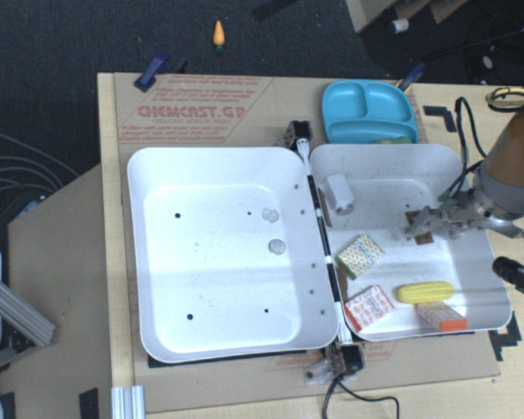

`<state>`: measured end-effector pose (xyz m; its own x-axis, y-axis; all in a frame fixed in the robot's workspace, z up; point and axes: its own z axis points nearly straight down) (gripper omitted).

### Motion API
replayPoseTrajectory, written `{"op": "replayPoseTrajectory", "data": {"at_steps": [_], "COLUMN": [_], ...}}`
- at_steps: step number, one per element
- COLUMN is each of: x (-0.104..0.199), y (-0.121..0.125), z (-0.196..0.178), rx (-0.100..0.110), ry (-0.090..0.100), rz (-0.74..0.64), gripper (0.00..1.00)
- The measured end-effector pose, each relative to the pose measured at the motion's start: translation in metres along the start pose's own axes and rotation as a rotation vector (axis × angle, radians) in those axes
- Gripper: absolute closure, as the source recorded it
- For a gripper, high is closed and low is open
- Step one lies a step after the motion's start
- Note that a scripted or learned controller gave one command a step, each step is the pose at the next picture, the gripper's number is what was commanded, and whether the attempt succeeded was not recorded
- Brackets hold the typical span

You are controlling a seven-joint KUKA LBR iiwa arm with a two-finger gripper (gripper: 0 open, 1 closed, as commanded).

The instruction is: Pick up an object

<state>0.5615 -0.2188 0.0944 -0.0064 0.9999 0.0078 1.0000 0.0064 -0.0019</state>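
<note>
Objects for picking all lie in the right bin (pixel 472 160): a grey block (pixel 338 193) near its upper left corner, a speckled packet (pixel 360 255) beside the divider, a red and white packet (pixel 368 305) at the lower left, a yellow piece like a corn cob or banana (pixel 424 292), and just below it a tan and orange item (pixel 442 316) close to the front rim. The left bin (pixel 157 190) carries two faint round marks (pixel 273 231) that may be coins or just spots; I cannot tell which. The gripper (pixel 424 225) hangs over the middle of the right bin, reached in from the right, with something small and dark brown (pixel 422 236) at its tip. Whether that is a thing being pinched or part of the tool is too blurred to say, and I cannot tell how the hand is set. The main risk, as I judge it, is a descent onto bare floor, since the nearest pieces sit well apart from the tip. The flat packets may also slide away instead of lifting, the rounded yellow piece could roll out of a pinch, and the item near the rim leaves little room, so a finger might strike the wall.
</note>
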Motion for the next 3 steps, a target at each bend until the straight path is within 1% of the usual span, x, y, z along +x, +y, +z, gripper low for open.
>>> {"op": "replayPoseTrajectory", "data": {"at_steps": [1,2,3], "x": [-0.001,0.000,0.001], "y": [0.000,0.000,0.054], "z": [-0.010,-0.010,0.010], "rx": [-0.003,-0.002,0.000], "ry": [-0.004,-0.002,0.003], "rz": [0.000,0.000,0.000], "gripper": [1.00,0.00,0.00]}}
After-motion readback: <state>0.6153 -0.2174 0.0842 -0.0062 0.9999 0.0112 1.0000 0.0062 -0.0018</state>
